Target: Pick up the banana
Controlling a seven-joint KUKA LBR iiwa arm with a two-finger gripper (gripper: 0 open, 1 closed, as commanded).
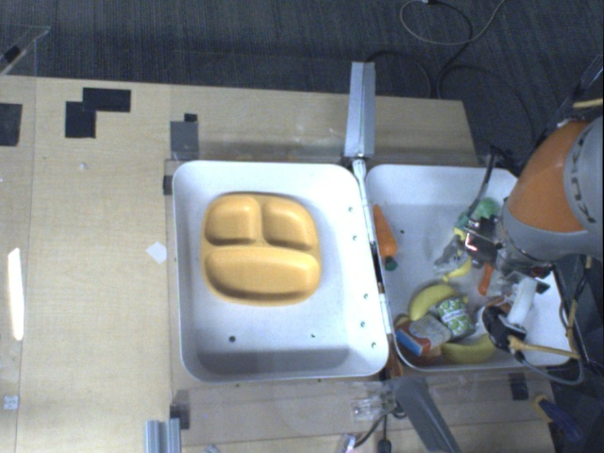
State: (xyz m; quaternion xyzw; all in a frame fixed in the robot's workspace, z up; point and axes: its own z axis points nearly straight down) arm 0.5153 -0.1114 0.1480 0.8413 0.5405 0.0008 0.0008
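Overhead slanted view of the tabletop (94,253), a pale wooden surface that carried two shallow white bins side by side. The left bin (189,281) contained a yellow three-compartment tray (261,247), which lay flat near the bin's centre, two small compartments toward the far side and one long compartment toward the near side. The right bin (425,192) held a cluster of small items. An orange carrot-shaped object (382,231) lay along the bin's left wall, beside the divider between the bins. The banana (429,299) lay in the near half of the right bin, curved, with one end pointing toward the arm; a green-labelled packet (454,315) rested just beside it and a second yellow curved piece (468,351) lay against the near rim. A small red-and-blue item (416,339) sat in the near left corner of that bin. The arm (557,196), grey with an orange band, entered from the right and hung over the right half of the right bin. The hand (477,243) was positioned above the bin floor, near the banana but apart from it; whether its fingers were apart or together could not be told from this view, and nothing was visibly held.
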